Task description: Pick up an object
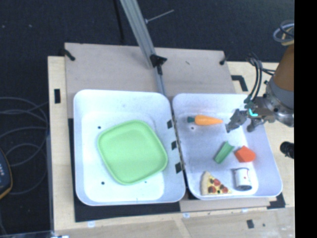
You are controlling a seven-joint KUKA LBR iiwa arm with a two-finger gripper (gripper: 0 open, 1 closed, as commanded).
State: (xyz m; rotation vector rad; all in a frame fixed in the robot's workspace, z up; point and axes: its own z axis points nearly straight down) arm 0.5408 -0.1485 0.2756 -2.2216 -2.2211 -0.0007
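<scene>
The right bin (198, 103) holds an orange carrot (207, 120) near its upper middle, a green block (223, 152), an orange-red block (244, 154), a pizza slice (214, 184) and a small silver can (242, 178). My gripper (243, 122) hangs over the bin's upper right, just right of the carrot's tip and above the orange-red block. Its two dark fingers (233, 122) are spread apart with nothing between them.
The left bin (89, 103) holds a green square plate (132, 151). A metal pole (138, 26) slants down from the top to the seam between the bins. Cables hang beside the arm's wrist (257, 83) at the right.
</scene>
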